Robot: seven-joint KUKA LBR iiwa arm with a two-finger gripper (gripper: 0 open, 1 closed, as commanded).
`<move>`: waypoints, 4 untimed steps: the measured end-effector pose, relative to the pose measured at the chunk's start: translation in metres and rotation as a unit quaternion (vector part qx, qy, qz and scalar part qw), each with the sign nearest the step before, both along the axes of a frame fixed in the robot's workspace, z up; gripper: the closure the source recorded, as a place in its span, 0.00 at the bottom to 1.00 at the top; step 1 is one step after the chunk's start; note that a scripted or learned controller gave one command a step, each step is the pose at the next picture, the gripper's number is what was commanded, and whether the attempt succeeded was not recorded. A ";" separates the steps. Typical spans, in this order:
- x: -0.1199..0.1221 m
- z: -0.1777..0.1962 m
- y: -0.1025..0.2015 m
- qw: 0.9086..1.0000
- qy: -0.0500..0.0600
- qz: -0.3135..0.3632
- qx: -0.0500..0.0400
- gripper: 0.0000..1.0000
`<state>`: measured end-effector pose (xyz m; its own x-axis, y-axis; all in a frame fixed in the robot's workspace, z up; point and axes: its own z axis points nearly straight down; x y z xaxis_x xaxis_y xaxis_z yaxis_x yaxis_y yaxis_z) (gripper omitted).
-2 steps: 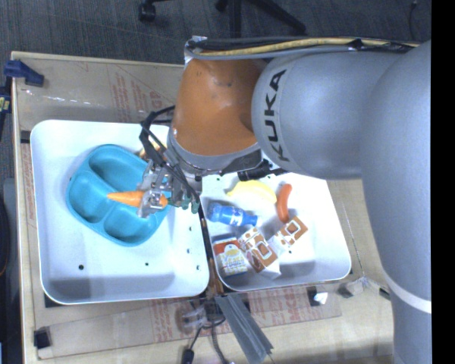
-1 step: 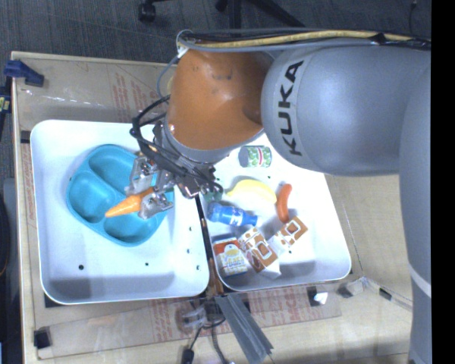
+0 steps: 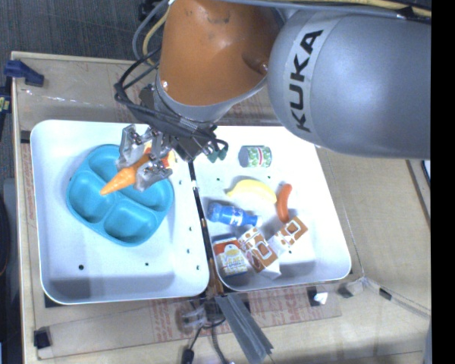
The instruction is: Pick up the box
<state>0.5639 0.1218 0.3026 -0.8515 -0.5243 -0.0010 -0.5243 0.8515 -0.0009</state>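
The box (image 3: 273, 243), brown with a white pattern, lies flat at the front of the right bin (image 3: 330, 237). A small red and white carton (image 3: 231, 258) lies just to its left. My gripper (image 3: 142, 161) hangs over the left bin (image 3: 53, 203), above the blue divided plate (image 3: 121, 203), well to the left of the box. An orange carrot (image 3: 120, 179) sits between its metal fingers (image 3: 129, 144), slanting down to the left, and the gripper is shut on it.
The right bin also holds a green and silver can (image 3: 255, 156), a yellow fruit (image 3: 250, 191), a red sausage (image 3: 283, 200) and a blue bottle (image 3: 229, 215), all crowded close to the box. The arm's large orange and grey body covers the back of both bins.
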 end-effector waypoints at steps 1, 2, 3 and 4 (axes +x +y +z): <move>0.013 -0.072 -0.006 0.985 0.003 0.170 0.000 1.00; 0.023 -0.067 -0.032 0.926 0.001 0.378 0.000 1.00; 0.033 -0.081 -0.063 0.847 0.001 0.531 0.001 1.00; 0.011 -0.078 -0.030 0.715 0.003 0.699 0.002 1.00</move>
<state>0.5745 0.0915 0.2247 0.5054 -0.8629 -0.0039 -0.8629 -0.5054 0.0062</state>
